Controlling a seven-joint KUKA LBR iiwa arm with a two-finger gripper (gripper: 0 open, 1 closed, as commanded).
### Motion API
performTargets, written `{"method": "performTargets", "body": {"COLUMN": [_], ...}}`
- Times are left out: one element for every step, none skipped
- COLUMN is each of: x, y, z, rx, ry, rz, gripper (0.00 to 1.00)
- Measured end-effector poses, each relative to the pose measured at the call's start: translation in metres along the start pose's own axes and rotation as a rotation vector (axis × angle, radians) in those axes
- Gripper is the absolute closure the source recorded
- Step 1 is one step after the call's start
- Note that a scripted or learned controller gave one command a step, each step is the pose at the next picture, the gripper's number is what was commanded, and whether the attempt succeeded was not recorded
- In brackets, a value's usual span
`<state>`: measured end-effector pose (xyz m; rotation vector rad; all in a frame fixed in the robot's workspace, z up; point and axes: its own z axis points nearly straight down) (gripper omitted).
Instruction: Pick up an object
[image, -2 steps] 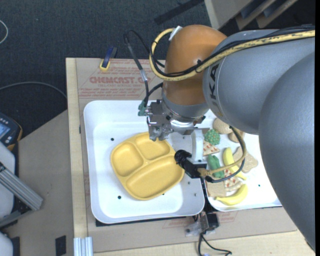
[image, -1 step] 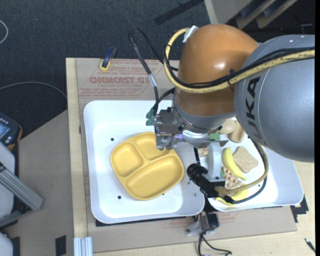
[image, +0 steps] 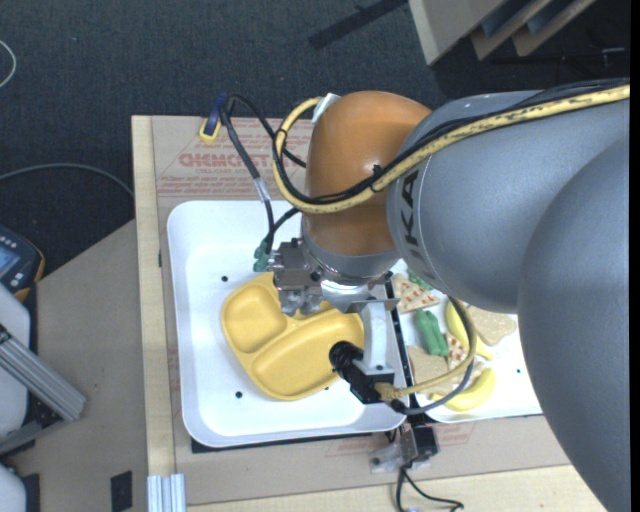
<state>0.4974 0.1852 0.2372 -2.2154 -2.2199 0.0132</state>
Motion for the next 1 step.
{"method": "performTargets", "body": {"x": [0.0351], "y": [0.0839], "z": [-0.0783], "rx": [-0.022], "ry": [0.006], "rz": [-0.001], "gripper": [1.0]}}
